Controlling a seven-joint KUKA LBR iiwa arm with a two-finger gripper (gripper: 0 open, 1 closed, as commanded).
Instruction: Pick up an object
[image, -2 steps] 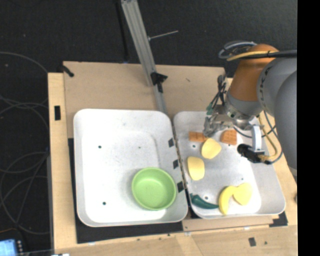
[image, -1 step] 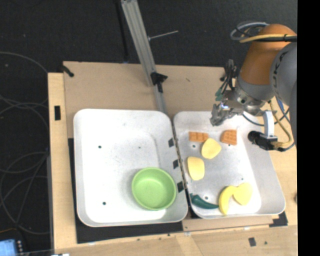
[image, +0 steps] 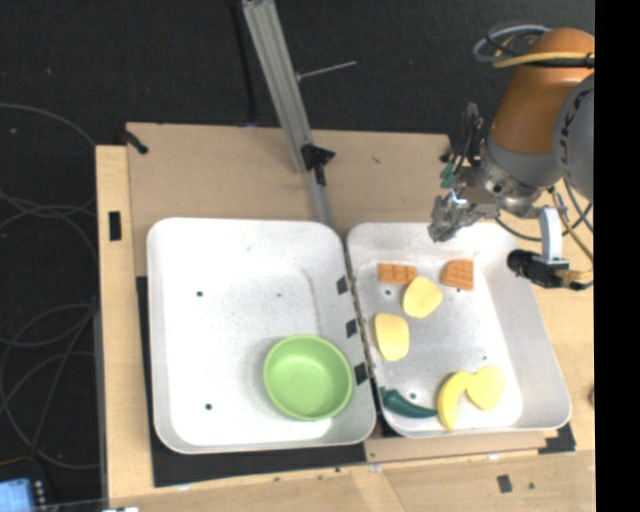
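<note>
The arm (image: 540, 110) reaches in from the right, and the gripper (image: 447, 222) hangs over the far edge of the right bin (image: 520, 330), near that bin's far left corner. Whether the fingers are released or clenched, I cannot tell from up here; nothing shows between them.

Down in the right bin, two orange blocks lie near the far edge: one (image: 396, 272) toward the left wall, the other (image: 458, 273) just below the gripper. Between them and a touch nearer sits a yellow piece (image: 421, 297). Another yellow piece (image: 391, 336) lies by the left wall. At the near edge a banana (image: 452, 398) touches a pale yellow slice (image: 487, 387), and a dark green item (image: 404, 404) rests in the near left corner.

Over in the left bin (image: 220, 290), a green bowl (image: 307, 376) stands upright in the near right corner. A grey pole (image: 285, 95) slants across the table (image: 200, 170) behind the bins.
</note>
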